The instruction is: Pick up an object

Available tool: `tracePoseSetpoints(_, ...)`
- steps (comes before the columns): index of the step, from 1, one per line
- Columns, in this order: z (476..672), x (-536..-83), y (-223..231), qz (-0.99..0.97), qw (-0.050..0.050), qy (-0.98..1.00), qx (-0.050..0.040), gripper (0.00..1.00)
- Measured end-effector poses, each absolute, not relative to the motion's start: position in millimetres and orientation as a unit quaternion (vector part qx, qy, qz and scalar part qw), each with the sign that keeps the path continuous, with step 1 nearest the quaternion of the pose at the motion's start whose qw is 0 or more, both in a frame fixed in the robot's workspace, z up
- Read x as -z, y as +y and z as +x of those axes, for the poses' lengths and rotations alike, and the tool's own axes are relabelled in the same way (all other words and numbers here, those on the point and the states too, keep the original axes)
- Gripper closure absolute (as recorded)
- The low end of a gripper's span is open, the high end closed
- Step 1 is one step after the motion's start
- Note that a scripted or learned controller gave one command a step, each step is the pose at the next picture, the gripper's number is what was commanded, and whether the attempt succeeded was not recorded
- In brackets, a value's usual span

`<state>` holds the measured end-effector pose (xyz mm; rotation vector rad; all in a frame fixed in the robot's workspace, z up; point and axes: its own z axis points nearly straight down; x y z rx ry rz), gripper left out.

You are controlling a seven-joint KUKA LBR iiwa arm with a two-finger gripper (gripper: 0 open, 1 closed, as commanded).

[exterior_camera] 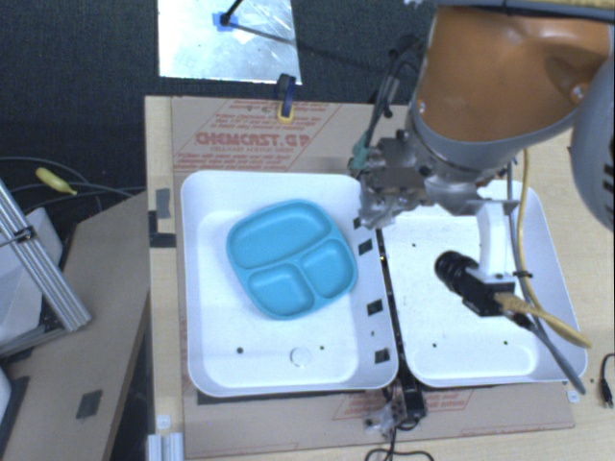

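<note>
Nearest the camera, two shallow white bins sat side by side on a flat cardboard sheet printed with red lettering. The right bin showed a smooth, glossy floor dotted with small dark holes. The left bin held the only loose thing: a light blue plastic tray, rounded at the corners and moulded into three compartments, lying flat and slightly askew near the bin's middle. Just beyond it, the hand hung over the ridge between the bins, apart from the tray; whether it was open or closed could not be told. Farthest back lay a crinkled, shiny foil panel.
</note>
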<state>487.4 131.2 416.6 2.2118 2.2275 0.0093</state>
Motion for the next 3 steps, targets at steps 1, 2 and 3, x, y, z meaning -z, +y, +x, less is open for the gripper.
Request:
tracePoseSetpoints(1,487.9,-427.4,131.6,0.703,0.002,0.712,-0.0042,1.0)
tracePoseSetpoints(2,486.8,-429.4,127.6,0.705,0.001,0.709,-0.0015,1.0)
tracePoseSetpoints(3,486.9,-409.6,57.7,0.709,0.001,0.705,-0.0001,1.0)
